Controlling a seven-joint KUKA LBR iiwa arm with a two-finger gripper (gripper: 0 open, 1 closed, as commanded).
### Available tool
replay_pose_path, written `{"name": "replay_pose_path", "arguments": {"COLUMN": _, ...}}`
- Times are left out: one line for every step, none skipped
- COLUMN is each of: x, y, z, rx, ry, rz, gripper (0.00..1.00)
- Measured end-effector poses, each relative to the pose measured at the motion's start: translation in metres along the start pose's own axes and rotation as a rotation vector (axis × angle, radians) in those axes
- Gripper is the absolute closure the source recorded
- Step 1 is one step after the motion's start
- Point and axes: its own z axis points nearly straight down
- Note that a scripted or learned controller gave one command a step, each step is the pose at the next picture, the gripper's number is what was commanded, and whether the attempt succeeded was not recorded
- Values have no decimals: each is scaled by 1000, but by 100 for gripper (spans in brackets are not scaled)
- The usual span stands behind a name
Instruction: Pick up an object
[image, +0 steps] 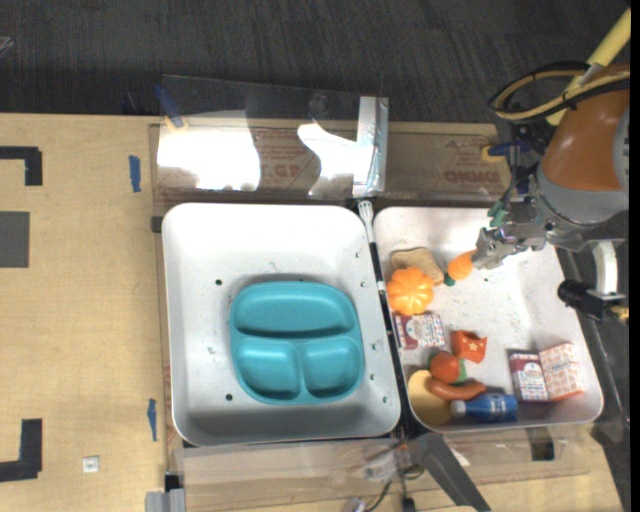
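My gripper (492, 248) hangs over the back of the right bin (540, 290), under the arm's orange band. A small orange carrot-shaped toy (460, 267) with a green tip lies right at the gripper's lower left end, touching or nearly touching it. Whether the toy is held or resting on the bin floor is not clear from this view. Just left of it sits an orange pumpkin (410, 290) beside a tan piece (422, 262).
The right bin's front holds a small red-and-white carton (420, 330), an orange-red piece (469, 346), a tomato (445, 367), a yellow item (424, 396), a blue bottle (488, 407) and two boxes (545, 373). In the left bin (190, 250) lies a teal divided plate (295, 340).
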Motion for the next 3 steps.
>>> {"name": "replay_pose_path", "arguments": {"x": -4, "y": -3, "z": 5, "rx": 10, "ry": -1, "rz": 6, "gripper": 0}}
{"name": "replay_pose_path", "arguments": {"x": -4, "y": -3, "z": 5, "rx": 10, "ry": -1, "rz": 6, "gripper": 0}}
{"name": "replay_pose_path", "arguments": {"x": 5, "y": 71, "z": 103, "rx": 0, "ry": -2, "rz": -174, "gripper": 0}}
